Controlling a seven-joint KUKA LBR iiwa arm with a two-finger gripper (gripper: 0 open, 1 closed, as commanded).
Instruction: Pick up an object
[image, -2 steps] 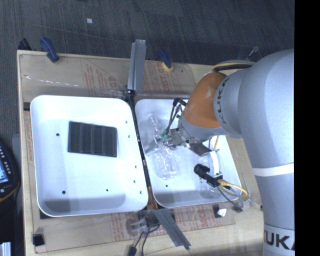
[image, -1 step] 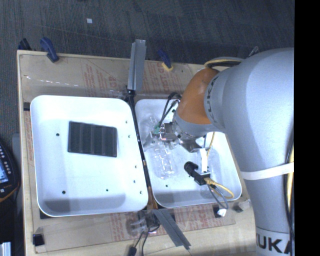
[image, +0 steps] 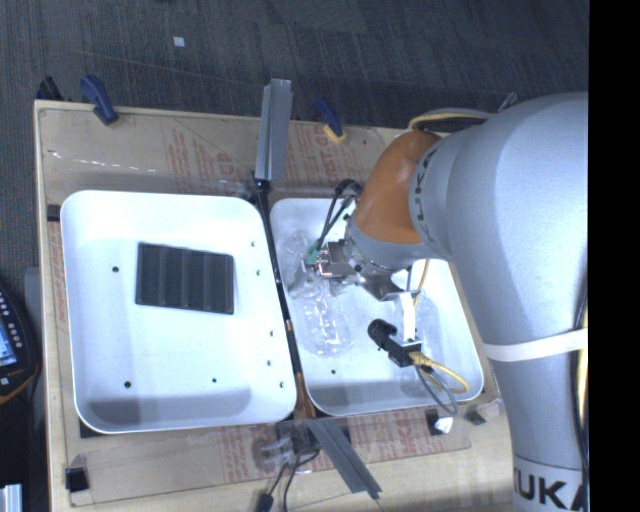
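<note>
Arm: grey KUKA arm fills the right side, closest to the lens; orange band sits above the wrist, which reaches down over the right bin.
Gripper: gripper is low inside the right bin, in its upper-left part, near the divider between the bins. Jaws: cannot tell whether spread or closed; the wrist body hides them.
Object: clear plastic object, crinkled and see-through, lies on the floor of the right bin, just below and beside the gripper; contact with it cannot be judged.
Cables: black connector with yellow cable hangs over the lower right of the same bin.
Left bin: left bin holds a dark ribbed rectangular block, lying flat, left of centre.
Bench: blue clamps grip the far edge.
</note>
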